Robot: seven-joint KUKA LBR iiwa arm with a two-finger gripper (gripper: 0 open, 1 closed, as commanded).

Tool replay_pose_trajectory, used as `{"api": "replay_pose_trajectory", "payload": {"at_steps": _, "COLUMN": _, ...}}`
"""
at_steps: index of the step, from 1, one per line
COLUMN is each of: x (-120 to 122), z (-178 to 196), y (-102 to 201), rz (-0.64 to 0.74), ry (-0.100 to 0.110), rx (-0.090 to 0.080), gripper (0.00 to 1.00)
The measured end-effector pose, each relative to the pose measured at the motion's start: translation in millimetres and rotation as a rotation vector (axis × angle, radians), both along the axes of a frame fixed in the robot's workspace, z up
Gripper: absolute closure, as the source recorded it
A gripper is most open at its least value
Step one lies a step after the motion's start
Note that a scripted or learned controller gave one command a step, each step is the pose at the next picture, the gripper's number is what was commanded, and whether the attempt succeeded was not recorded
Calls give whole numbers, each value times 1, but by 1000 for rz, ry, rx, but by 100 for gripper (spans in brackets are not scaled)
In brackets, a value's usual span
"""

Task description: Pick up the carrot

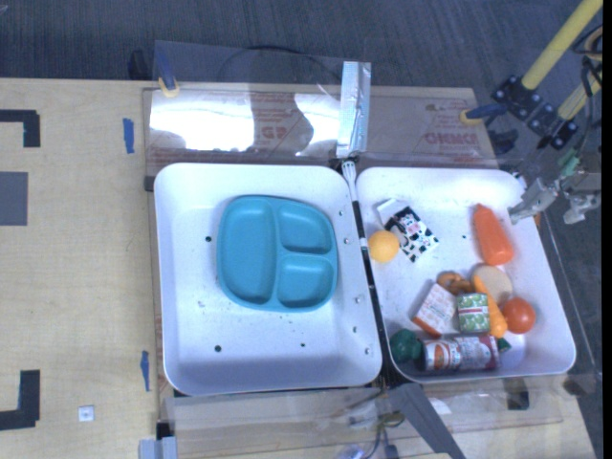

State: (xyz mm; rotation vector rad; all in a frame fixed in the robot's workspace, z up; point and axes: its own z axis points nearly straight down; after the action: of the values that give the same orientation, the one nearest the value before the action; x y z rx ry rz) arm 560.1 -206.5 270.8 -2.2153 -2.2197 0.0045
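The carrot (492, 235) is an orange tapered piece lying in the right bin (449, 187), near its right wall, with the thick end toward the back. My gripper (549, 209) hangs over the bin's right rim, just to the right of the carrot's top end and apart from it. The fingers (527, 205) stand spread and open, with nothing between them.
Near the carrot lie a pale round item (491, 280), a red tomato (519, 315), a green can (472, 314), an orange-and-white box (435, 309), a bottle (461, 354), a yellow ball (383, 246) and a black-and-white carton (411, 229). The left bin (182, 285) holds a blue divided plate (277, 253).
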Motion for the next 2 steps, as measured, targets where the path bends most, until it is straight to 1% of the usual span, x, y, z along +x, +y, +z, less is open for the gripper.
{"api": "replay_pose_trajectory", "payload": {"at_steps": 1, "x": -49, "z": -58, "y": -18, "rz": 3, "ry": 3, "rx": 0, "gripper": 0}}
{"api": "replay_pose_trajectory", "payload": {"at_steps": 2, "x": -78, "z": -14, "y": -18, "rz": 45, "ry": -7, "rx": -3, "gripper": 0}}
